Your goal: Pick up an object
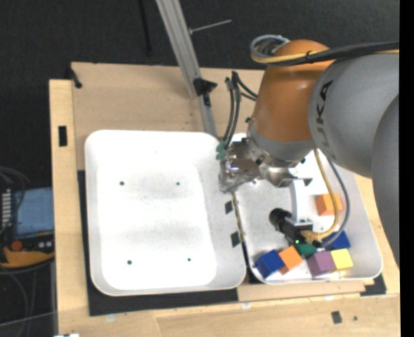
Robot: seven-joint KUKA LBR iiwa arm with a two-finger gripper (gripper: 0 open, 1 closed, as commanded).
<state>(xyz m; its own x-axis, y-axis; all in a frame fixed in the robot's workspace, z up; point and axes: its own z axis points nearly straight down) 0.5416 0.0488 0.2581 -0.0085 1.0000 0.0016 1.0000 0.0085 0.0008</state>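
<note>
Arm (333, 97) bends low over right bin (372, 258).

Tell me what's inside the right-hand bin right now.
Along the right bin's near edge lie a blue block, an orange block, a purple block and a yellow block. Another orange block sits farther back. The arm covers the bin's far part.

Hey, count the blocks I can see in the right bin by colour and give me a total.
Blue block: 2, second one
Orange block: 2, second one
Purple block: 1
Yellow block: 1
Total: 6
</note>
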